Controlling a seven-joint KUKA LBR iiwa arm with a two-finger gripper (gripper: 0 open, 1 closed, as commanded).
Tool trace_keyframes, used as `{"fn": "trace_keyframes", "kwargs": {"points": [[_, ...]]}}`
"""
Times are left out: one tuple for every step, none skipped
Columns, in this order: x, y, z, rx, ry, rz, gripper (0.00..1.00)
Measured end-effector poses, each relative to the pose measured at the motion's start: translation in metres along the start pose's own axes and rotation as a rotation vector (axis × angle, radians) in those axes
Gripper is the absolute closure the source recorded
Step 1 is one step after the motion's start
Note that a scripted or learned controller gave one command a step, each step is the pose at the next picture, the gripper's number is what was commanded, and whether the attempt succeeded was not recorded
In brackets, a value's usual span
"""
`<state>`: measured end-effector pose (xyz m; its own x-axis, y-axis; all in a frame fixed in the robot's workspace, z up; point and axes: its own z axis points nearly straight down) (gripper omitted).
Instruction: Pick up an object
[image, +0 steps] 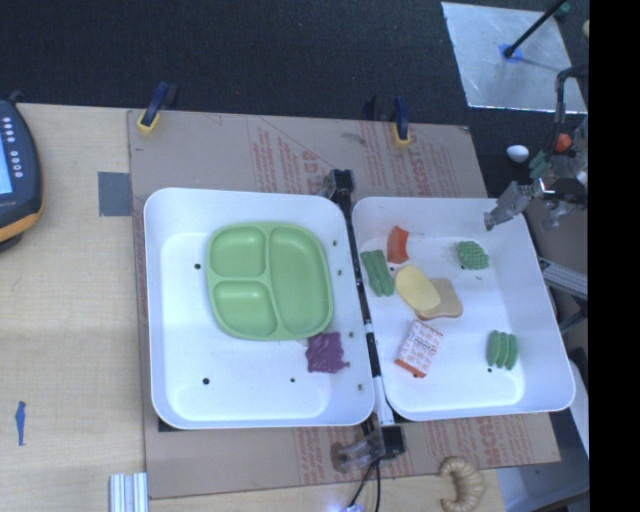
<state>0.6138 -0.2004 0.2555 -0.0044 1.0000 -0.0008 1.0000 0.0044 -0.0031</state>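
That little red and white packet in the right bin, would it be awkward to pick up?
Probably. The packet lies flat on the right bin floor, so fingers get little edge. It looks thin and crinkled, likely light and floppy, so it may bend or slip. Nothing touches it, so a push would likely slide it.

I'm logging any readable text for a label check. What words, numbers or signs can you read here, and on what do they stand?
Nothing reads clearly.
Cardboard sheet under the bins: faint red printing, too blurred to read.
Small packet in the right bin: orange and white print, too small to read.
Handheld controller at the left edge: buttons and screen, markings too small to read.
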Motion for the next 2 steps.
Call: {"fn": "trace_keyframes", "kwargs": {"points": [[0.067,0.007,0.112,0.011,0.005,-0.007,0.00],[0.081,-0.052,0.165,-0.001,-0.001,-0.001,0.00]]}}
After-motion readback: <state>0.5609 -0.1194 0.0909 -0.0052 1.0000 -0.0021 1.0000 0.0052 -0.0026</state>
